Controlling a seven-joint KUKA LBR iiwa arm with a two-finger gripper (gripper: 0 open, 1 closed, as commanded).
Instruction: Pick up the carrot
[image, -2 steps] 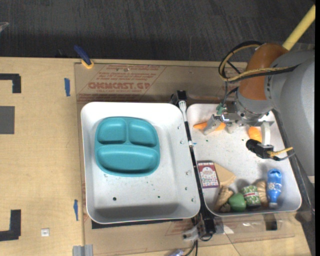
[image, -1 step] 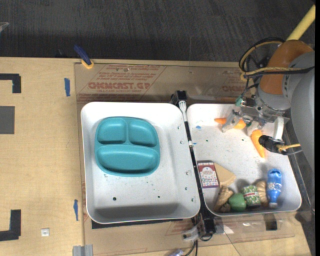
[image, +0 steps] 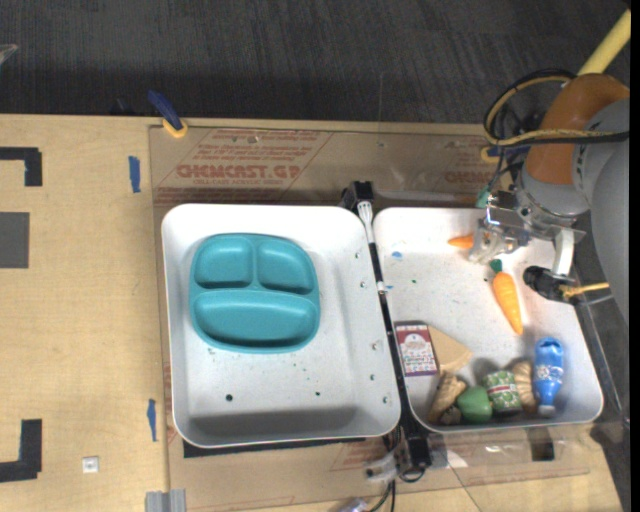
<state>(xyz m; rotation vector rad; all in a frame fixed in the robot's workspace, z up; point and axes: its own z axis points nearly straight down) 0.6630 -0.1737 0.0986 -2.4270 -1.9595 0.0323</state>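
My pincer (image: 497, 238) hangs over the far right part of the right bin (image: 420, 245), but its metal parts blur together from above, so I cannot tell how it stands or whether it grips anything. A small orange piece (image: 460, 241) shows just left of it on the bin floor; I cannot make out what that is. My arm is cut off by the picture's right edge, with the orange band (image: 578, 105) and looped cables above the wrist. The carrot (image: 507, 299) lies free on the right bin's floor near its right wall, green top toward my pincer and just below it, tip pointing to the near edge. Along the near edge of that bin sits a crowded heap that is hard to separate: a blue bottle (image: 548, 372), a green piece (image: 475, 403), tan and patterned bits, and a small red-and-white box (image: 416, 349) by the left wall. The left bin (image: 200, 400) holds one teal divided plate (image: 256, 292) with three compartments. Two white bins sit side by side on a cardboard sheet (image: 250, 160) on the pale wooden worktop (image: 70, 300), with blue tape marks and black corner marks on it; dark carpet (image: 250, 50) lies beyond the far edge.
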